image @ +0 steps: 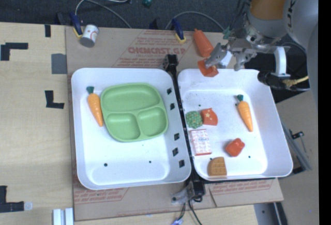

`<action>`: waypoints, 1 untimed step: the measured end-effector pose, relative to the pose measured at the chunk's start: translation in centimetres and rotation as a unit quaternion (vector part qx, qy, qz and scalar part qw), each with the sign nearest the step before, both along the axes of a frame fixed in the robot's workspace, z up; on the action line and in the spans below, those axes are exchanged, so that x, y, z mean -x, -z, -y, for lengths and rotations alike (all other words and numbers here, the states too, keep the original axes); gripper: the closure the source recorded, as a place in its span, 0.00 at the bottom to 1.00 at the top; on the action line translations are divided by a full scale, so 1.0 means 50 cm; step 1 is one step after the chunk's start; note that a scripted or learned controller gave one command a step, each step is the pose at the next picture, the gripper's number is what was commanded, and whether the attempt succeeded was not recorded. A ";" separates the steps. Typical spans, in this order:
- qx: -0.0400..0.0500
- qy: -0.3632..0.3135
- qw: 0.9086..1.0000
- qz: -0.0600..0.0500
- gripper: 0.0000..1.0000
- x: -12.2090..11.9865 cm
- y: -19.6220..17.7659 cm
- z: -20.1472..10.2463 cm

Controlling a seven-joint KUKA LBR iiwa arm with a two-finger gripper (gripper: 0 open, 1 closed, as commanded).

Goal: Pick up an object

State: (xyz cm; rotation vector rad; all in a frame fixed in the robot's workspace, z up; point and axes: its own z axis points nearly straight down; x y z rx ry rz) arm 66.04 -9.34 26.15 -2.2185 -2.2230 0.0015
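1. Because the arm reaches in from the right, the gripper (pixel 223 58) hangs above the far rim of the right bin (pixel 269 115), its fingers spread a little. An orange-red piece (pixel 209 69) sits at their tips; whether they pinch it or merely hover over it cannot be told.
2. An orange carrot-like piece (pixel 202 43) lies on the cardboard just beyond, outside the bin.
3. Right bin, candidates for picking: toy carrot (pixel 244 113), red block with a star (pixel 209 116), green round piece (pixel 194 119), printed card (pixel 199 142), red pepper-like toy (pixel 235 147), waffle-like brown piece (pixel 217 166). The carrot lies well apart from the rest; the green piece and red block touch.
4. Left bin (pixel 83 156): green divided plate (pixel 134 111), with a second toy carrot (pixel 94 106) beside it.
5. Obstructions: judged slight; the near rim and crowding at the bin's left.
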 end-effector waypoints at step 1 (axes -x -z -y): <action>0.000 0.001 1.000 -0.003 0.00 0.043 0.268 0.108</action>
